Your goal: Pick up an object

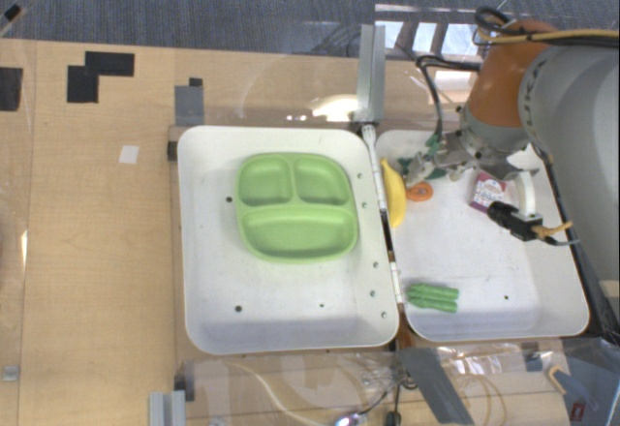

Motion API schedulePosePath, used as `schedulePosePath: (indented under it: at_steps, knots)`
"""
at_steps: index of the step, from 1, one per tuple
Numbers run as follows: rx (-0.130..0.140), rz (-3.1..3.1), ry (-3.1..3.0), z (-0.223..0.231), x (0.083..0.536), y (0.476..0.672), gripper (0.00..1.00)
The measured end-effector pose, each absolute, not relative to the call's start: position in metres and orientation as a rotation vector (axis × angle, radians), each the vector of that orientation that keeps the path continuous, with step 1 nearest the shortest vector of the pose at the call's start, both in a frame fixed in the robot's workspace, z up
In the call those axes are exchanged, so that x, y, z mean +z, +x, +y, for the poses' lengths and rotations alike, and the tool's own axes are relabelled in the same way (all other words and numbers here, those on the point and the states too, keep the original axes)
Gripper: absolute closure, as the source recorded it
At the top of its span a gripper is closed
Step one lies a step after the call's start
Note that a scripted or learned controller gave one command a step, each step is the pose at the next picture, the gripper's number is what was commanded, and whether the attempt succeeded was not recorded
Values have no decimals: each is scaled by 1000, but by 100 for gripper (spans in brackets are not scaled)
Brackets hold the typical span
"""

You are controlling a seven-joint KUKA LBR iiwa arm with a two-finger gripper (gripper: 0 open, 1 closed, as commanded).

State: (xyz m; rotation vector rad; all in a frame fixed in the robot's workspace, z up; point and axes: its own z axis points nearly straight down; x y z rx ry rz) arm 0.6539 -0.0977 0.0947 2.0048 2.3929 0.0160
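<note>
Claw point(433, 163), grip state can't tell, hovers; orange ring point(418, 191) just below-left, banana point(394, 192) further left, lengthwise along bin wall.

Two white bins point(208, 318); one green tray point(295, 206); one banana point(394, 194); one green object point(432, 296).

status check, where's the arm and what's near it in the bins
Gripper low in right bin, jaws unclear. Banana and orange piece just beside it. Green plate in left bin, untouched.
</note>
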Motion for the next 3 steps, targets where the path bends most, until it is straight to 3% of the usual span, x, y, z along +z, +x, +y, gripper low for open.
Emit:
schedulePosePath:
  at_steps: [1,2,3]
  knots:
    - [4,2492,1895,-90,94,672,0]
    - [8,2495,1880,-89,108,675,100]
    - [6,2339,2090,-35,186,670,100]
